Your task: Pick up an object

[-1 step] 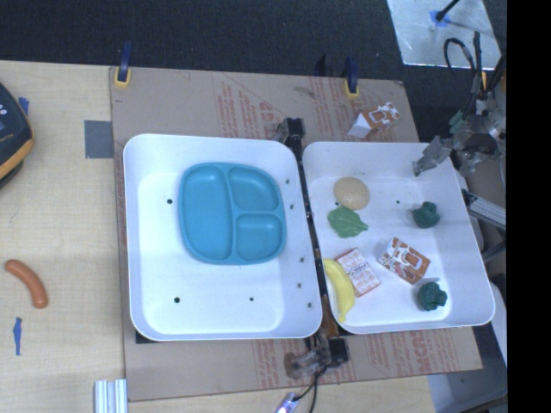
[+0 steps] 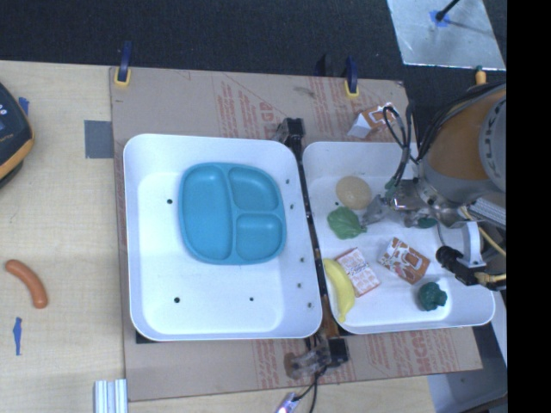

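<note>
I see the arm (image 2: pixel 469 149) reaching in from the right over the right bin (image 2: pixel 456 317), its gripper (image 2: pixel 387 206) low among the clutter near the bin's middle. The metal there is a tangle of cables and glare, so I cannot tell how the jaws stand, and I see nothing between them.

Just left of the gripper sit a beige ball (image 2: pixel 352 191) and, below it, a green leafy piece (image 2: pixel 344 223); the gripper looks close to both, perhaps touching the ball's edge. Further toward me lie two small printed cartons (image 2: pixel 356 271) (image 2: pixel 404 260), a banana (image 2: pixel 341 289) along the bin's left wall, and a dark green lump (image 2: pixel 432 296) near the front right.

The left bin (image 2: pixel 146 231) holds a blue divided plate (image 2: pixel 231 212). Out on the bench (image 2: pixel 60 231), well apart, lies a sausage (image 2: pixel 27 283).
</note>
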Available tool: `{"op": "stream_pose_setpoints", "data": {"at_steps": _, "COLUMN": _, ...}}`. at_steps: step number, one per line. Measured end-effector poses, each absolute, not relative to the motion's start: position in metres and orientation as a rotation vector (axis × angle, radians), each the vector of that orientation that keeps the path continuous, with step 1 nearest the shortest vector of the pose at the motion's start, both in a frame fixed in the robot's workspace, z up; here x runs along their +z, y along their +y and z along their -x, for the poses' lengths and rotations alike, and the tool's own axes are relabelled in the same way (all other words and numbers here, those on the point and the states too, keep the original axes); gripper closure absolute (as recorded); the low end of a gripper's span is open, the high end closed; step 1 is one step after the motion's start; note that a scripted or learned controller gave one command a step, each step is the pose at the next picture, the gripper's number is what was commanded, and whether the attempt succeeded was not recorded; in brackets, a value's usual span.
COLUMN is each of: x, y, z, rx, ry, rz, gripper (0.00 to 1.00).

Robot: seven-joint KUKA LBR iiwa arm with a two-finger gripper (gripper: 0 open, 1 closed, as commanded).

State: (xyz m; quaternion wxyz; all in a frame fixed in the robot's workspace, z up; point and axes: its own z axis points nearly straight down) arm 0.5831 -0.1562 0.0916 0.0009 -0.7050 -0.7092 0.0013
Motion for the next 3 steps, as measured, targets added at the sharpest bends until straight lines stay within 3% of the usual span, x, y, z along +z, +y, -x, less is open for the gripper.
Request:
{"op": "stream_pose_setpoints", "data": {"at_steps": 1, "x": 0.091, "y": -0.17, "z": -0.518, "rx": 0.005, "ry": -2.225, "rz": 2.214, "gripper": 0.0}}
{"op": "stream_pose_setpoints", "data": {"at_steps": 2, "x": 0.092, "y": -0.104, "z": -0.587, "rx": 0.003, "ry": -2.228, "rz": 2.212, "gripper": 0.0}}
{"op": "stream_pose_setpoints", "data": {"at_steps": 3, "x": 0.092, "y": -0.128, "z": -0.621, "rx": 0.001, "ry": -2.226, "rz": 2.215, "gripper": 0.0}}
